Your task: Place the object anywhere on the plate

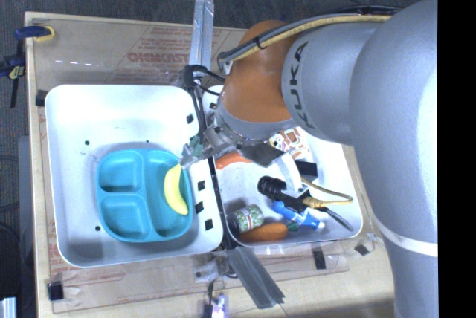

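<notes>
camera view: banana on plate

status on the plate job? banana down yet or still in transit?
Looks mostly done: the banana lies on the right edge of the blue plate in the left bin. In hand: unclear, since the gripper sits just above the banana's top end and a grasp can't be confirmed. Left: confirm release and pull the arm clear. The can and other items sit in the right bin.
</notes>
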`<action>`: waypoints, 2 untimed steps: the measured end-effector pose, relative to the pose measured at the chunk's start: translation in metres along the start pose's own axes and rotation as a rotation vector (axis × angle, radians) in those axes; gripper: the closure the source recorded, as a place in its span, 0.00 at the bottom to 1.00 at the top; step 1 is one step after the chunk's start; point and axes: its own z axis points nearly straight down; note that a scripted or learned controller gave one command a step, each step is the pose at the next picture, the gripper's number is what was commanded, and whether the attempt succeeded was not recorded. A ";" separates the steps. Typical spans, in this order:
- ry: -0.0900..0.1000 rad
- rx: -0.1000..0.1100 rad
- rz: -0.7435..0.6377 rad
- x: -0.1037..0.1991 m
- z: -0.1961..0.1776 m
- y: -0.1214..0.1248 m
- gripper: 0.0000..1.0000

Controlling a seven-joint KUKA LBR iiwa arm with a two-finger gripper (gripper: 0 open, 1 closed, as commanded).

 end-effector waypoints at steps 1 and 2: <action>0.000 0.000 0.000 0.000 0.000 0.000 0.00; -0.001 -0.001 -0.004 0.000 -0.010 0.001 1.00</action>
